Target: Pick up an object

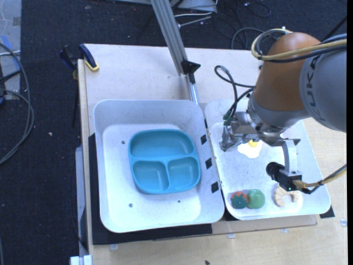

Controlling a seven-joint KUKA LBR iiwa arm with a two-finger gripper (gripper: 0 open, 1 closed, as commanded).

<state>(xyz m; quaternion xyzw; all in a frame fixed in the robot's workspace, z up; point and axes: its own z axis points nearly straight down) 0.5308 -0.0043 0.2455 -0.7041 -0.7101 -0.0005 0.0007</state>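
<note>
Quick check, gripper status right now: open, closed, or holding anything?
Gripper: cannot be told from this view; it sits low in the right bin beside the white-and-yellow object.

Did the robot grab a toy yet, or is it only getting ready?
Nothing looks picked up yet. The gripper hangs over the right bin, near the fried egg toy. The green toy and shrimp toy lie by the front edge. Grabbing and lifting remain.

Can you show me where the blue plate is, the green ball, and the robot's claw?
blue plate (164,162): camera view, on the ridge between its compartments.
green ball (255,198): camera view, on its rounded top.
claw (227,143): camera view, at its fingertips above the right bin.
</note>
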